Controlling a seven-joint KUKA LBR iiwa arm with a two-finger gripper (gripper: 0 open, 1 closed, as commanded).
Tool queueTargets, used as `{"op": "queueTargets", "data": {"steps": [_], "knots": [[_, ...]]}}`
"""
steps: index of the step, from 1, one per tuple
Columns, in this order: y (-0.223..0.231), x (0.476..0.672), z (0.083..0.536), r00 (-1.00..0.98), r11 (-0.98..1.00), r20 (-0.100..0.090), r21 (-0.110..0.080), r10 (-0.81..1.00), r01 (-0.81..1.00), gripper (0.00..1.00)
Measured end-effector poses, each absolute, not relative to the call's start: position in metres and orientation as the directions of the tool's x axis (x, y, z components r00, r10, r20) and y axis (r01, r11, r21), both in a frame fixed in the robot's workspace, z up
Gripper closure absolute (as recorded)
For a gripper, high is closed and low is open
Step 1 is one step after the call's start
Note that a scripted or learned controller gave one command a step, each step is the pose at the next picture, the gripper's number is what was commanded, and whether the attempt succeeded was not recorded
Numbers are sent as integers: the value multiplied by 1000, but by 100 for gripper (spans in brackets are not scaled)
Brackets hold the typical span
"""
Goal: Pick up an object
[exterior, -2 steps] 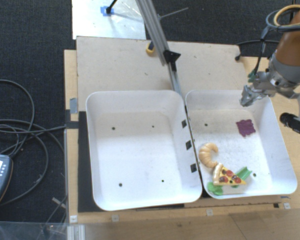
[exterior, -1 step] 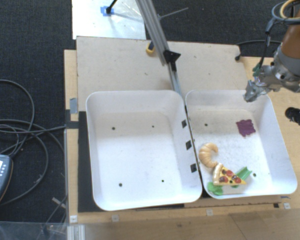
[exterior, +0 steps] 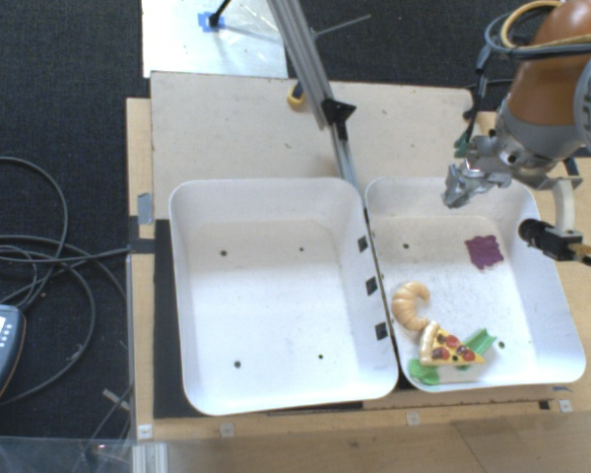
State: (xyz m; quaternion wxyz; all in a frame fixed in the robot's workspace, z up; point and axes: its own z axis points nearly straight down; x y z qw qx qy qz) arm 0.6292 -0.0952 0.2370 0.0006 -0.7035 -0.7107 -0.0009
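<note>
While claw (exterior: 460,187) hovers, grip state unclear, purple piece (exterior: 485,252) lies just below-right.

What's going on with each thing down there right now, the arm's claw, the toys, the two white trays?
gripper: raised over the right bin's far edge, holding nothing that I can see.
purple piece: lying flat in the right bin, untouched.
croissant: lying in the right bin, near the divider.
pizza slice: lying on a green piece, at the near edge.
right bin: holds all the toys.
left bin: level, beside the right one.
</note>
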Motion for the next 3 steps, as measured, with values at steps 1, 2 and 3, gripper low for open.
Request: {"op": "queueTargets", "data": {"steps": [1, 2, 3], "knots": [[-36, 623, 227, -11, 11, 3, 0, 1000, 1000, 100], [19, 623, 239, -11, 11, 3, 3, 1000, 1000, 100], [62, 619, 239, -10, 10, 2, 2, 1000, 1000, 100]]}}
